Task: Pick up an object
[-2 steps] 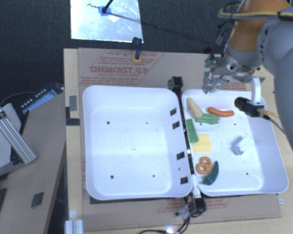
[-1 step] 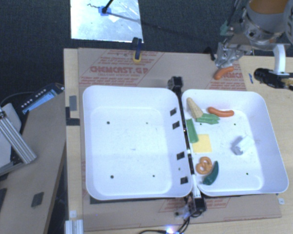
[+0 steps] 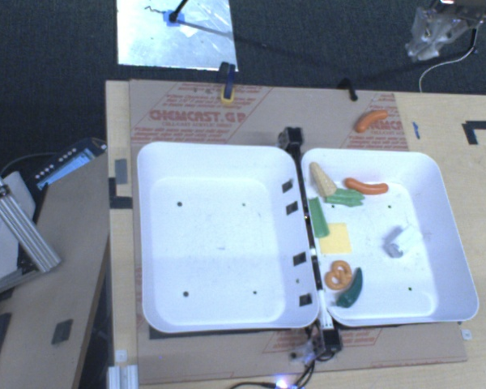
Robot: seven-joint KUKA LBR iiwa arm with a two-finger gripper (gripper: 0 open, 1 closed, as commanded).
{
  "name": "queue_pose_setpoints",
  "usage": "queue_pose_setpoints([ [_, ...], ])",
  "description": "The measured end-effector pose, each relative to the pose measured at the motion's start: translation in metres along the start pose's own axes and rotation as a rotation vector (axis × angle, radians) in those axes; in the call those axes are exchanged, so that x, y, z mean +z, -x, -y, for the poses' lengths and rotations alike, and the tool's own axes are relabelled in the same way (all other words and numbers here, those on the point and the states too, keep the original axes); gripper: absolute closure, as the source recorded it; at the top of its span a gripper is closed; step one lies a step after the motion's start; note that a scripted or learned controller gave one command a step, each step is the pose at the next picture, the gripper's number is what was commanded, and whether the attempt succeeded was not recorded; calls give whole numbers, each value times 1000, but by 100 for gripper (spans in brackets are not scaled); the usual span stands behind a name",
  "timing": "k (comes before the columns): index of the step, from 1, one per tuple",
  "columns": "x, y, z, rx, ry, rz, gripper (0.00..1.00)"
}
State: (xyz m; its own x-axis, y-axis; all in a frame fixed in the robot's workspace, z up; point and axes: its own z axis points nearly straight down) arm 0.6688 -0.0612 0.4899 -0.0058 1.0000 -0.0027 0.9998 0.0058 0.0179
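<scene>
The right bin (image 3: pixel 449 217) has open floor on its right half; toys crowd its left side.

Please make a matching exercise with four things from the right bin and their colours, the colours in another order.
Things:
1. pretzel
2. flat square piece
3. sausage in the bin
4. small piece near the bin's right wall

Colours:
A. grey
B. orange-red
C. brown
D. yellow

Pairs: 1-C, 2-D, 3-B, 4-A
</scene>
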Motion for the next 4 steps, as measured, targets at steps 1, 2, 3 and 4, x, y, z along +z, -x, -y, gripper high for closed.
queue_pose_setpoints([
  [1, 67, 89, 3, 7, -16, 0, 100],
  [2, 114, 146, 3, 5, -15, -1, 100],
  [3, 88, 145, 2, 1, -14, -1, 100],
  [4, 68, 144, 2, 1, -13, 0, 100],
])
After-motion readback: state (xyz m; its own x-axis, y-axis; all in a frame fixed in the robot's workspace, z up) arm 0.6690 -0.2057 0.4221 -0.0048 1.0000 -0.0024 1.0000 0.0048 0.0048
